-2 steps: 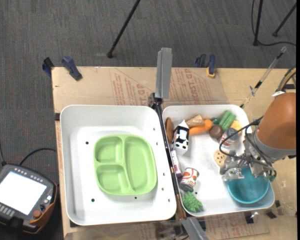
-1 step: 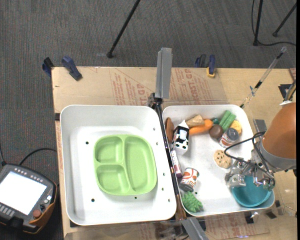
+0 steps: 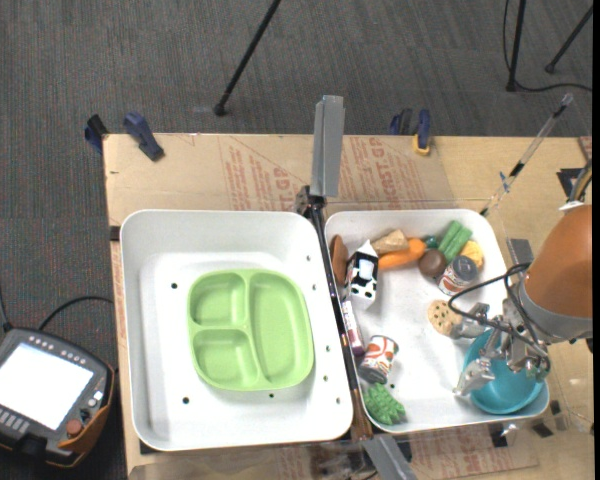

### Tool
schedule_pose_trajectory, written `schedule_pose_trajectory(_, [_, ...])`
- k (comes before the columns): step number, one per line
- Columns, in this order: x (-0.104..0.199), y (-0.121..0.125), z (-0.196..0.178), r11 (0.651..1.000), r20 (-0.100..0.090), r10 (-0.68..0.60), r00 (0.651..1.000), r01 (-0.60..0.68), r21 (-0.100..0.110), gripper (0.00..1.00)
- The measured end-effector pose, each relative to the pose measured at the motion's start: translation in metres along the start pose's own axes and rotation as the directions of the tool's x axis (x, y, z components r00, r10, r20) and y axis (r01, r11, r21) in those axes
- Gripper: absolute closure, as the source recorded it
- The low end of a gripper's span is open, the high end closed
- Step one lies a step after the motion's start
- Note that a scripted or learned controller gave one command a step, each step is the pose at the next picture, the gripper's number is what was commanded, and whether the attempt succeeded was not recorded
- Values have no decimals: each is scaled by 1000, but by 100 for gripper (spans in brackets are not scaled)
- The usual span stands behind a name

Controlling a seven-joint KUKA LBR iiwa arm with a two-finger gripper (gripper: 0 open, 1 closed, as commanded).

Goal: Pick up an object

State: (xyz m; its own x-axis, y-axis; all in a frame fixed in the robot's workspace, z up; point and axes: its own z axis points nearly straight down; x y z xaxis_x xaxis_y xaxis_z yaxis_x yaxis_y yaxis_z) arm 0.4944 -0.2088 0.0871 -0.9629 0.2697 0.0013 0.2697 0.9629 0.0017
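Observation:
My gripper hangs low over the front right corner of the right bin, right above a blue bowl and partly covering it. A cookie lies just left of the gripper. Further back in this bin are a cow-patterned carton, a carrot, a piece of bread, a green vegetable, a brown ball and a small can. Near the front left lie an orange-and-white can and a green toy.
The left bin holds a green divided plate. A purple marker lies along the right bin's left wall. A tablet sits on the floor at the lower left. Clamps and tripod legs stand behind the bench.

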Motion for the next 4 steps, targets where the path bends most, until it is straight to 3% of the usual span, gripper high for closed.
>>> schedule_pose_trajectory(1, [-12,4,-1,998,2,-67,998,67,1,0])
schedule_pose_trajectory(2, [-31,122,-1,979,4,-204,979,204,1,0])
schedule_pose_trajectory(3, [-95,141,1,995,-5,-103,995,103,4,0])
schedule_pose_trajectory(4, [-92,40,-1,982,2,-187,982,187,4,0])
